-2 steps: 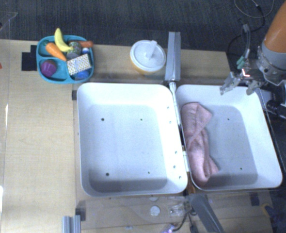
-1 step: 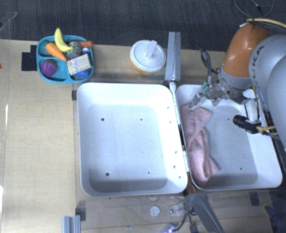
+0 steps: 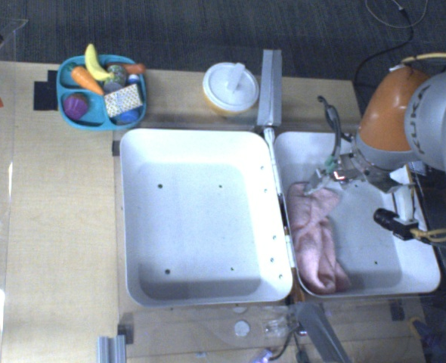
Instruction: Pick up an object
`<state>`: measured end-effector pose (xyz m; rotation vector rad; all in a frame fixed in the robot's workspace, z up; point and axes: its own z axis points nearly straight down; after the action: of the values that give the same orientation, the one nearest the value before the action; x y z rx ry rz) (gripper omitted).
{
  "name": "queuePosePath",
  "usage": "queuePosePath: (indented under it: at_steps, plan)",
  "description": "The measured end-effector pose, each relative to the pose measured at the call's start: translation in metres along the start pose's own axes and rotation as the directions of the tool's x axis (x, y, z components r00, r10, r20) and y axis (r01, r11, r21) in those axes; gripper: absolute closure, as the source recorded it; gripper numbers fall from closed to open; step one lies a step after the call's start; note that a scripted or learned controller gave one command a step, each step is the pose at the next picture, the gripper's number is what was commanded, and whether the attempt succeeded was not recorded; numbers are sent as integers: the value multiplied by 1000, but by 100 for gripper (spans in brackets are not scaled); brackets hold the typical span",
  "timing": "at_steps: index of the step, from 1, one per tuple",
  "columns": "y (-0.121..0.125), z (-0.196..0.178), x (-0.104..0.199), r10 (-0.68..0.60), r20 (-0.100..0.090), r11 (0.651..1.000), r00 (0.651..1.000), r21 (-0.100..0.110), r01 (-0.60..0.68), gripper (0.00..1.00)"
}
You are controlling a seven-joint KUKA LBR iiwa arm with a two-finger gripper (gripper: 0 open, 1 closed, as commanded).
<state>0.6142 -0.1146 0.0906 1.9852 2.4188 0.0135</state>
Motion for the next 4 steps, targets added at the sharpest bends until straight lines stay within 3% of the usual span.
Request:
queuePosePath:
  at_steps: [1,2,3,4]
  plan:
    - [-16,-1,26,-113,2,994,994,-4,113,0]
    - [-11,-14,27,-116,3,993,993,-14,116,100]
    - [69,-96,48,-286,-5,958,958,6,286,100]
    - [69,-96,48,-286,-5,958,958,6,286,0]
